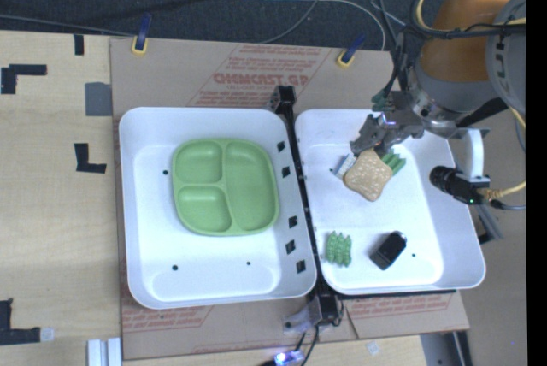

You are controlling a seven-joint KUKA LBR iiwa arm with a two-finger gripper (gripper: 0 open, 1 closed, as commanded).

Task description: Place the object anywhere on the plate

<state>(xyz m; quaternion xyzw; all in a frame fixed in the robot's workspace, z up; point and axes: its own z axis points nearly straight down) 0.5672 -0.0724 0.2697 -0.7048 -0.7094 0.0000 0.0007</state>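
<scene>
Hanging beneath pincer [376,144], tan object [368,176], touching

green plate [226,187], speckled tan object [368,176], perhaps sponge

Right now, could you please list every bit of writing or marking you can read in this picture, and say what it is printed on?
"CHEMCAST GP": red print, repeated, on the brown board under the bins; my best reading of blurred letters.
Smaller red lines around it: too blurred to read.
Red print on the board's front edge: too small to read.
Plate, bins and claw: no readable text.
</scene>
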